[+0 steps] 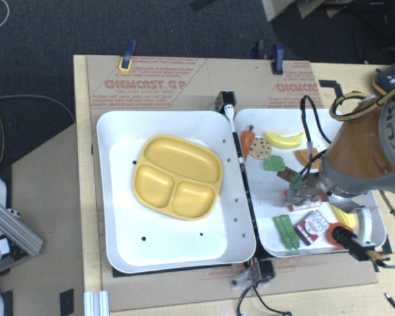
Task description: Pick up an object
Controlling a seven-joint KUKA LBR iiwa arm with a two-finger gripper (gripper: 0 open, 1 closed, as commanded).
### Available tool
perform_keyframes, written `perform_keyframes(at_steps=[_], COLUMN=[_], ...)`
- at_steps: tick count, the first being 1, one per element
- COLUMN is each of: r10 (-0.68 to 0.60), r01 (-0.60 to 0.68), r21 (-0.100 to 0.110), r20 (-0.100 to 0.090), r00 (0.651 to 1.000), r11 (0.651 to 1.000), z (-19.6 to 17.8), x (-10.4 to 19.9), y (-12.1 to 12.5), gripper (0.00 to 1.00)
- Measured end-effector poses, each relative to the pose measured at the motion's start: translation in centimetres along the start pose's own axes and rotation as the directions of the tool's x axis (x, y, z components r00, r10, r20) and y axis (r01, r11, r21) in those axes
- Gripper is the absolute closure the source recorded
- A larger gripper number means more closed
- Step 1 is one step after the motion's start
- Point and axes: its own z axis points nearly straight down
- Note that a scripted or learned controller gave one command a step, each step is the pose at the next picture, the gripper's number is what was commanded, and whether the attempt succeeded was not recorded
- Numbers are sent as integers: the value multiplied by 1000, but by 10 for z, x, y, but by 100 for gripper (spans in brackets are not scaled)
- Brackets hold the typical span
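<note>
Judging from where the gripper (305,195) hangs, the likeliest object is the packet (314,224) - a flat red-and-white sachet lying low in the right bin (276,112), just beside and below the gripper; whether the gripper is open or closed cannot be told, since the wrist and its own dark body cover that part. Nothing is visibly held.

The main risk is the packet's shape: it is thin, it looks slick and it lies flat on smooth white plastic, so a closing grip could skate over it or pinch only an edge; a corner hold could let it slip out on the lift. Crowding is the second risk - the green pods (286,232) lie just beside the packet on one side and a yellow piece (342,214) on the other, so a slightly off descent could nudge them or catch two things at once.

Further out the toys are rounder and look like moulded plastic: a brown lump (288,174) near the gripper, a soft-looking green leaf (273,164), a speckled cookie (261,150), a tapered carrot (248,139) touching the cookie, and a curved, glossy banana (283,139) near the far wall; rounded ones could roll away if struck.

Well apart, in the left bin (118,229), sits a yellow three-part plate (176,176), smooth and shallow, probably too broad to grasp except at its rim.
</note>
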Motion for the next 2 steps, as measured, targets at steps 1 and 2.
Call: perform_keyframes(at_steps=[1, 2], r10=[1, -1], r01=[-1, 1], r21=[8, 6], r20=[2, 2], r00=[1000, 1000], r11=[1000, 1000], z=[-59, -101], x=[-9, -10], y=[-1, 2], gripper=[100, 100])
